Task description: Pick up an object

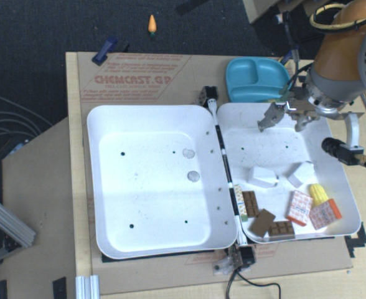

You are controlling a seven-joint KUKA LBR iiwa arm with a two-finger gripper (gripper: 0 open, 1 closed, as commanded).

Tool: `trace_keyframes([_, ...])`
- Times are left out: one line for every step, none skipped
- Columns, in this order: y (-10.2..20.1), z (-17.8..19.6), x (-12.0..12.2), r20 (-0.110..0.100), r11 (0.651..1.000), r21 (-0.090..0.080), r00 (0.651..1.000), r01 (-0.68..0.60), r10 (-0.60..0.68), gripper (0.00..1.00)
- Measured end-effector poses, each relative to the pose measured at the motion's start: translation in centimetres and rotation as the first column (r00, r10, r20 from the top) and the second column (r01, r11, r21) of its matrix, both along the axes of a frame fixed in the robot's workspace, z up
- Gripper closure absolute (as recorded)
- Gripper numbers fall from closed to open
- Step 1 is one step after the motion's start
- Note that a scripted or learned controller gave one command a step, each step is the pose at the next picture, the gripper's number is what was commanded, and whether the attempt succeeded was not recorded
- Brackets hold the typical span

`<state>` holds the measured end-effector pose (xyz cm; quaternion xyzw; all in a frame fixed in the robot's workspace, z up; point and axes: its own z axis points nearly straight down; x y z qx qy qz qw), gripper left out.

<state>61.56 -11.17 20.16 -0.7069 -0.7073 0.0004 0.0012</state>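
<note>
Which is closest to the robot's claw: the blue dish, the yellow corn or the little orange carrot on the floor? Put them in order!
Measured from the gripper in the camera view:
1. Blue dish, just behind the right bin, up and left of the gripper.
2. Yellow corn, lower down in the right bin, among the other toys.
3. Orange carrot, far off on the dark floor past the bench.

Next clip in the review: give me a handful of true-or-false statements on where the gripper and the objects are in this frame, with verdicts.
1. The gripper hovers over the right bin. True.
2. The yellow object lies in the left bin. False: it lies in the right bin.
3. A blue divided tray sits behind the right bin. True.
4. The gripper holds a chocolate bar. False: the bar lies in the right bin, apart from the gripper.
</note>
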Motion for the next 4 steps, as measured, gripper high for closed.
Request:
trace_keyframes([7.8, 0.9, -5.0, -0.001, 1.000, 0.000, 1.000, 0.000, 0.000, 0.00])
trace_keyframes([-6.5, -8.5, -13.4, 0.000, 1.000, -0.002, 1.000, 0.003, -0.003, 0.00])
trace_keyframes([-8.0, -11.6, -9.8, 0.002, 1.000, 0.010, 1.000, -0.005, 0.005, 0.00])
trace_keyframes([-9.9, -11.7, -13.3, -0.002, 1.000, 0.024, 1.000, -0.011, 0.011, 0.00])
